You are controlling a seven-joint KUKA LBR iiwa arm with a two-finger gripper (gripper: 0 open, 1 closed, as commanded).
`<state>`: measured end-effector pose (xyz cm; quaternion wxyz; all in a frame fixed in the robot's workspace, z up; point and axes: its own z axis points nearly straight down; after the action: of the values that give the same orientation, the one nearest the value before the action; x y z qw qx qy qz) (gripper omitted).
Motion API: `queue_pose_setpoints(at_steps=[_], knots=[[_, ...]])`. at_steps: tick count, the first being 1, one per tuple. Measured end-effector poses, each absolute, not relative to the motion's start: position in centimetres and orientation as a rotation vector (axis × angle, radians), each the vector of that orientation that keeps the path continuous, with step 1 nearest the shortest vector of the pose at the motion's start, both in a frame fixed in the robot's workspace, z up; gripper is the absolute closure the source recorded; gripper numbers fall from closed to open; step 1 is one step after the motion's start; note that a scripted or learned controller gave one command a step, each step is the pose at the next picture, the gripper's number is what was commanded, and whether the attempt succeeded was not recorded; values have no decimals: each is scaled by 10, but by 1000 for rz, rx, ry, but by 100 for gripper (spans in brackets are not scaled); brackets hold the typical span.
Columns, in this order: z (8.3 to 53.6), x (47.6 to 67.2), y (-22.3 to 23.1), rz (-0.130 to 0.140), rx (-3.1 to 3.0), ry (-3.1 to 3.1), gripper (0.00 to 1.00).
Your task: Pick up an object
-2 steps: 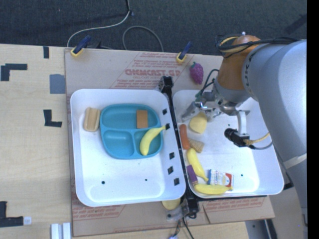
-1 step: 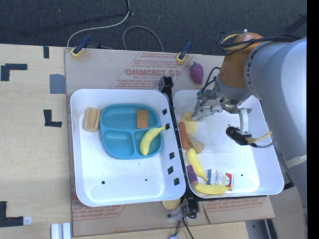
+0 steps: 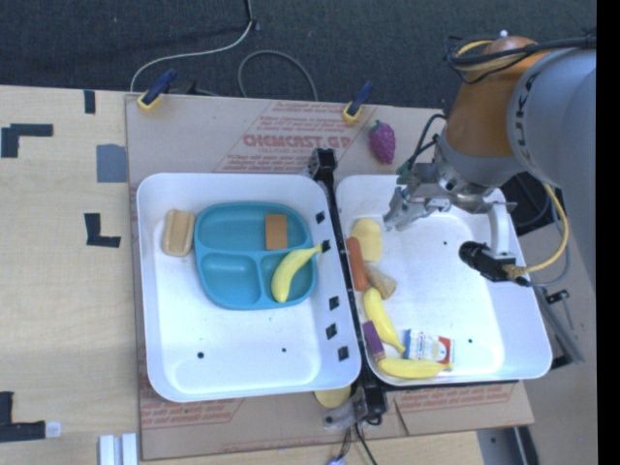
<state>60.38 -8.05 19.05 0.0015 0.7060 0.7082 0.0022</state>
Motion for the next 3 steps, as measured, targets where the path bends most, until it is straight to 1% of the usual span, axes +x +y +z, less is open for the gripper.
queue_pose_setpoints(at_steps=[1, 2, 3], knots=[[189, 520, -119, -7, 2230, 2219, 100], [189, 524, -116, -2, 2222, 2223, 0], [184, 621, -75, 6, 2210, 2227, 0]])
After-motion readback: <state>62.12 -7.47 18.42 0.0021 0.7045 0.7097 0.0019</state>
